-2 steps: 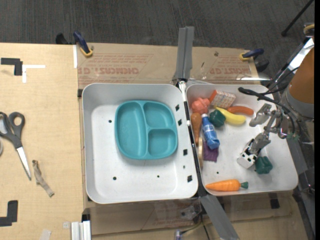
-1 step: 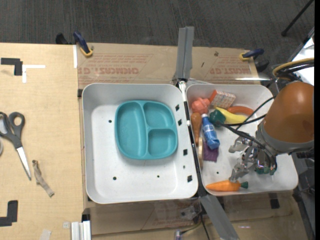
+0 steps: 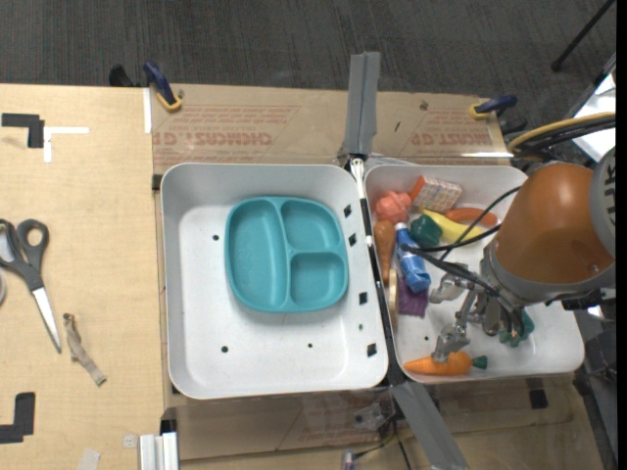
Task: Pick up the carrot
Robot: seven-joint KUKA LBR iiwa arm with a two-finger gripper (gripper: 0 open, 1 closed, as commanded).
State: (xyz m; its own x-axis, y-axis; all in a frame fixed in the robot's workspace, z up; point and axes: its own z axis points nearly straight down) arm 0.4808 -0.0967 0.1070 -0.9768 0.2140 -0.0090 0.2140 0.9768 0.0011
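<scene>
The carrot (image 3: 440, 364) lies just below the gripper (image 3: 453, 343); its grip state cannot be told

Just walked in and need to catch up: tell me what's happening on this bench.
A grey and orange robot arm reaches into the right bin, where toy foods lie in a heap. Its gripper hangs just above the carrot, which lies on the bin floor near the front edge, not yet lifted. The left bin holds a teal divided plate. Scissors lie on the bench to the left.
</scene>
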